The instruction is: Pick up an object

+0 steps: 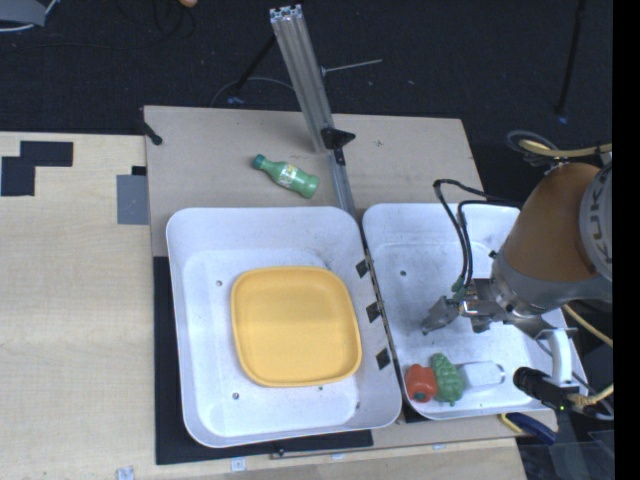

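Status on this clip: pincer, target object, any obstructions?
Pincer low over right bin, nothing seen in it. Red-and-green toy at bin's near edge, untouched. Yellow plate in left bin. Path clear.

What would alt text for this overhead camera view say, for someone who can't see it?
A grey and orange robot arm reaches into the right bin, its gripper poised above a red and green toy. The left bin holds a yellow plate; a green bottle lies on the bench behind.
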